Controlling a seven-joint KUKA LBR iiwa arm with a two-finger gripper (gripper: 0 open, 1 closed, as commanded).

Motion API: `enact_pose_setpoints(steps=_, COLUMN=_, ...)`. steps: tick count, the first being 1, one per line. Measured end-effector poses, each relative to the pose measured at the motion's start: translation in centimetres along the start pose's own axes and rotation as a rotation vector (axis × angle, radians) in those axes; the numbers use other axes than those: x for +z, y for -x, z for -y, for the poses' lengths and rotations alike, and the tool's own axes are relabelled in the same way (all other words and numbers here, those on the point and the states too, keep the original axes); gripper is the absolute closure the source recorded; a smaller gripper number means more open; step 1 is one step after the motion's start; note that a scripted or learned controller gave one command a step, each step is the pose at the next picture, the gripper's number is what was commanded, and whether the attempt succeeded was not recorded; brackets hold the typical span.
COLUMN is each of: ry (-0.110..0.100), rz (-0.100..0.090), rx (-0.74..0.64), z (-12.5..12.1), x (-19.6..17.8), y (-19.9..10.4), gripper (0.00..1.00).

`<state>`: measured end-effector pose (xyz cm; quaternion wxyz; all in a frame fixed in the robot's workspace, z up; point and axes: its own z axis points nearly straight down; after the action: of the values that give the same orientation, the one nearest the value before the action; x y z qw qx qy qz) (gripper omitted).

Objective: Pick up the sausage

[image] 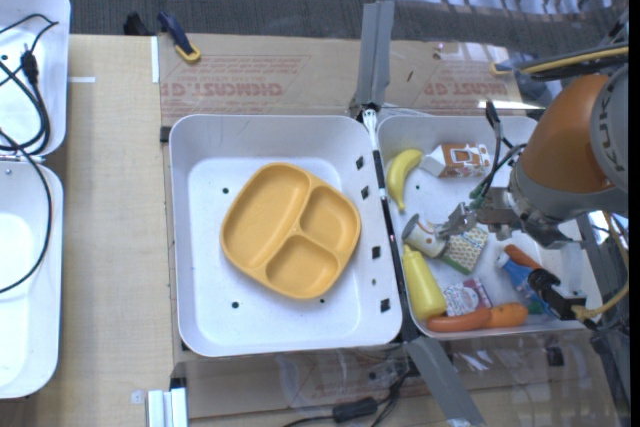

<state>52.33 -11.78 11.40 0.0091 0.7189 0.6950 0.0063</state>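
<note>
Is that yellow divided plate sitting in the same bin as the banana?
No, the yellow three-compartment plastic plate lies in the left white bin, while the yellow banana is in the right one.

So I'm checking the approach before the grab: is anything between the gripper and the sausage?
Yes. The gripper hangs over the right bin, while the sausage lies along its near wall. Between them lie a green-speckled item and a red-and-white packet.

A divided plate [290, 230] lies in the left bin [190, 245]; the sausage [462, 320] lies along the right bin's [400, 130] near edge.
</note>
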Motion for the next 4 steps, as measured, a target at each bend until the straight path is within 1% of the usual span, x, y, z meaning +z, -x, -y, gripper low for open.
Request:
enact_pose_setpoints(steps=1, ry=-0.025, rz=0.003, rx=0.402, z=-3.0, x=-5.3, y=5.6, gripper=0.00)
enact_pose_setpoints(steps=2, ry=-0.026, rz=0.004, rx=0.522, z=-1.3, x=2.4, y=1.1, gripper=0.00)
enact_pose_setpoints(steps=3, ry=-0.019, rz=0.006, rx=0.842, z=4.6, x=2.0, y=-1.3, gripper=0.00)
enact_pose_setpoints(steps=4, ry=-0.026, rz=0.011, rx=1.021, z=-2.8, x=2.4, y=1.8, gripper=0.00)
